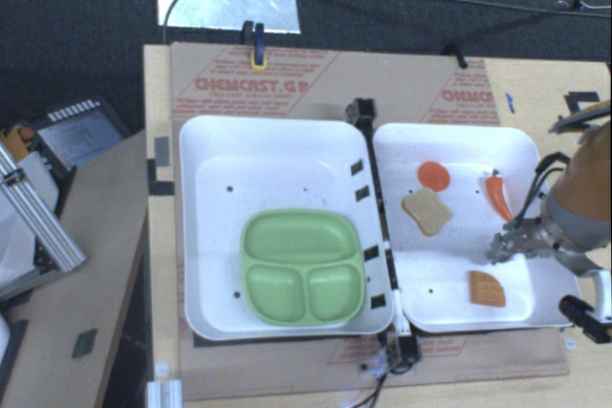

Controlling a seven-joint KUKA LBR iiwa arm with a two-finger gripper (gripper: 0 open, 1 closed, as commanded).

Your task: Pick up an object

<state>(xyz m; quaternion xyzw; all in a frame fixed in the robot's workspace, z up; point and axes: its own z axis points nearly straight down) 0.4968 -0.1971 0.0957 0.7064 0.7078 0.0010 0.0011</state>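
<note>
A grey KUKA arm with an orange band reaches in from the right edge of the frame, its wrist angled down and leftward so that the gripper (504, 246) hangs low over the right side of the right-hand bin (459, 137). The claw is small and dark against the white floor, and whether its fingers stand apart or together cannot be told; nothing is visibly caught between them.

Four items lie in that right-hand bin. A round red-orange piece (433, 175) sits toward the upper middle, with a tan slice of toast (426, 210) just below it, the two nearly touching. An orange carrot (497, 195) lies at a slant near the right wall, just above the gripper. A darker brown piece of toast (487, 289) rests toward the lower right, below and slightly left of the claw and apart from it.

The left-hand bin (268, 139) holds a pale green divided plate (302, 265), with one long compartment above two smaller ones, set in the lower middle of the bin.

Both bins rest on a brown cardboard sheet (402, 76) printed in red; "CHEMCAST GP" reads across the upper left of the sheet, and a second, slanted printing at the upper right is too faint to read in full. A yellow clamp (257, 48) grips the sheet's top edge.
</note>
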